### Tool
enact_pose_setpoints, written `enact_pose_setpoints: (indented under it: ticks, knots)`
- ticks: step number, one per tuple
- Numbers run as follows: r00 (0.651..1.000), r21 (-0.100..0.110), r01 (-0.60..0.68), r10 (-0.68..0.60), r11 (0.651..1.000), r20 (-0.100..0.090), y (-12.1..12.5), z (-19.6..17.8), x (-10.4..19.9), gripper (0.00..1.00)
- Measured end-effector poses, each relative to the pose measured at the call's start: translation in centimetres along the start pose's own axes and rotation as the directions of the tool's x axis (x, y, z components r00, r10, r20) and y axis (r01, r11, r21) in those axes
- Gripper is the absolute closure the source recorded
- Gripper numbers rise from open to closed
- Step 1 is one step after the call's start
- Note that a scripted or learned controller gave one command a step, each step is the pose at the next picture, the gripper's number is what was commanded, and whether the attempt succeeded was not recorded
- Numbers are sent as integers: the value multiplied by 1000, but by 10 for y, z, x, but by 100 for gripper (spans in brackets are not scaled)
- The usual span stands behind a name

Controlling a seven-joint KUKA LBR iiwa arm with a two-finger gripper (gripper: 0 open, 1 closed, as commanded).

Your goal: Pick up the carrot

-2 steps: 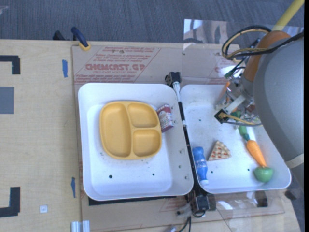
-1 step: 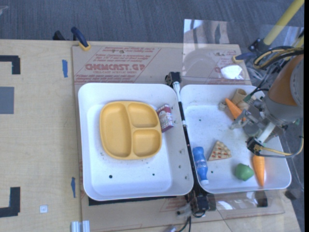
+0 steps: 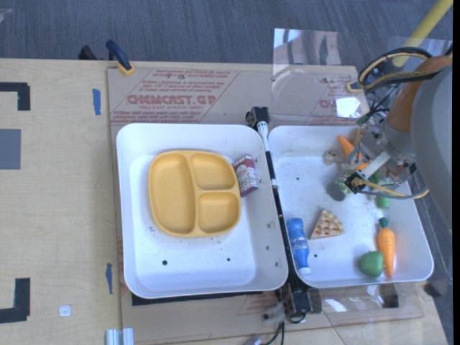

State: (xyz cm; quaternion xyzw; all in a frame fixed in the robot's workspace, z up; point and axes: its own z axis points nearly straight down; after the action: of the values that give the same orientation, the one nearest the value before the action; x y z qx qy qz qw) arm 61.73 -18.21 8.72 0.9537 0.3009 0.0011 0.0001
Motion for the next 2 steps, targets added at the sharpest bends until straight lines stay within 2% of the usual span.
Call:
enact_pose_setpoints:
  ticks: [1, 2]
  knots:
    - [1000, -2, 5, -5, 1000, 1, 0, -12, 1, 100]
    - [980, -7, 197, -197, 980, -3, -51, -3, -36, 100]
